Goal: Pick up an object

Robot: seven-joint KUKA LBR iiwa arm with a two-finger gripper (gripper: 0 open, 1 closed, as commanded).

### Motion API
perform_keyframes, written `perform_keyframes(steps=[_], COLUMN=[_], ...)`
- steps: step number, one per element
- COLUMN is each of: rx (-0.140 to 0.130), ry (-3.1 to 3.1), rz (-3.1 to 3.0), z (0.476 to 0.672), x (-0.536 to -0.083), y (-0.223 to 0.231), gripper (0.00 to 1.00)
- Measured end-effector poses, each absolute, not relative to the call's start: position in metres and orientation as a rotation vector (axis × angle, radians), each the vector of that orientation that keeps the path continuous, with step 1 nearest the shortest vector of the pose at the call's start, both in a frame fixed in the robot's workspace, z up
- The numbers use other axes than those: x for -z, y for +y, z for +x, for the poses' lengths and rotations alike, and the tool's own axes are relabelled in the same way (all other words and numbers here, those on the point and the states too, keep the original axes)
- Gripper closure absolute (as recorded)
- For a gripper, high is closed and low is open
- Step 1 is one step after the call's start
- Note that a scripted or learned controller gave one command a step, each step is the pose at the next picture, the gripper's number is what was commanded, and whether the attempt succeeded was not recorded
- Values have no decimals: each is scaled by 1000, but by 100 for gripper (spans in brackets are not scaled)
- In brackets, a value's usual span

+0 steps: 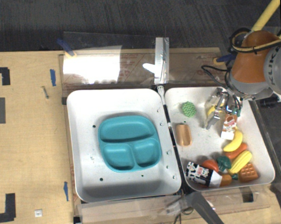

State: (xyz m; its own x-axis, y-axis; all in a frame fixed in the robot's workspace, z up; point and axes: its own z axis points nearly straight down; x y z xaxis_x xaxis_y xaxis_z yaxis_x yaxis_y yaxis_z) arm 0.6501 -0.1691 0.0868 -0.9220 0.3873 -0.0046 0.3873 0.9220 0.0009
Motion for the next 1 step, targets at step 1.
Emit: perform_keyframes(steps=[1], rx=[-1], ry=[3019], rz=[854], z=[590], x=[-87], y=[-188], gripper=[0])
